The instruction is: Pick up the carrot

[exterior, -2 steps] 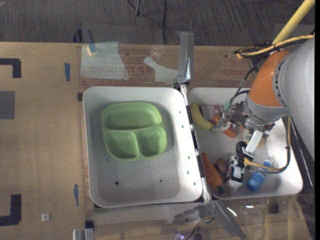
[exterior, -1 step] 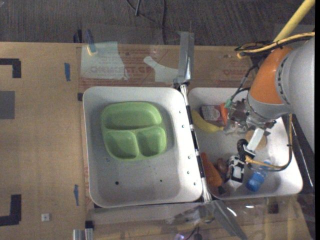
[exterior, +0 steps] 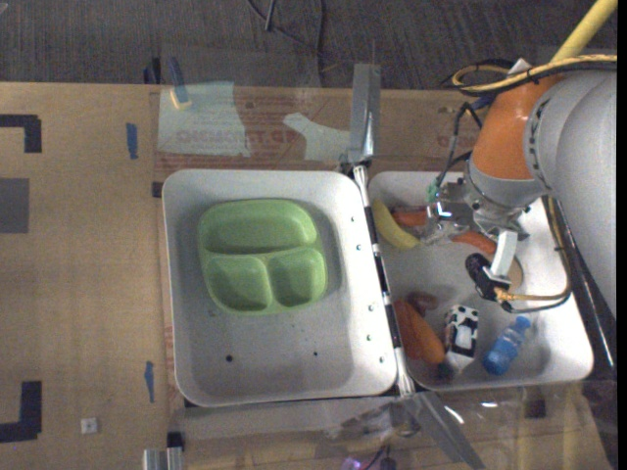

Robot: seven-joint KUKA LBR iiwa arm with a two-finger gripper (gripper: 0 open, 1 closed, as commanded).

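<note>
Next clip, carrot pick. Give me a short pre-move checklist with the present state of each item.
1. Carrot located: ok. The carrot lies at the near left of the right bin, along the divider.
2. Gripper over carrot: not ok. The gripper sits farther back in the bin, near the banana.
3. Carrot between the fingers: not ok; it lies apart from the gripper.
4. Room around carrot: cannot tell. A black-and-white toy and a small dark object lie close by.
5. Finger opening: cannot tell.

Orange carrot (exterior: pixel 420 332), green tray (exterior: pixel 263 255), yellow banana (exterior: pixel 390 227)
</note>
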